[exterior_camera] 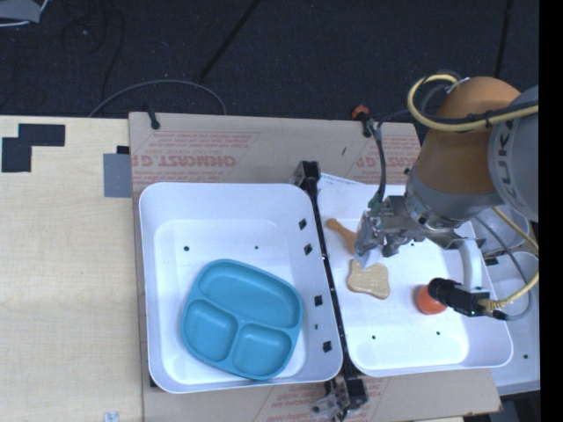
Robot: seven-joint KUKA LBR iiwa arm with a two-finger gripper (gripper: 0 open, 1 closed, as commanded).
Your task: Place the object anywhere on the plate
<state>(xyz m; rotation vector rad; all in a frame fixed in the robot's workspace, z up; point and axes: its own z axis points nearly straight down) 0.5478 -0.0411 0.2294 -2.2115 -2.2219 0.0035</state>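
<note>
Down low in the frame sits the blue plate (240, 319), waiting in the left bin (167, 227). Right of middle, the gripper (368, 246) hangs just above the toast (369, 280). I cannot tell how wide it is open.

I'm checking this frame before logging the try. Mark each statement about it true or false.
1. The blue plate lies in the left bin. True.
2. The toast-shaped piece is on the plate. False: it lies in the right bin.
3. The gripper is over the right bin. True.
4. The orange round item sits in the left bin. False: it is in the right bin.
5. The plate has three compartments. True.
</note>
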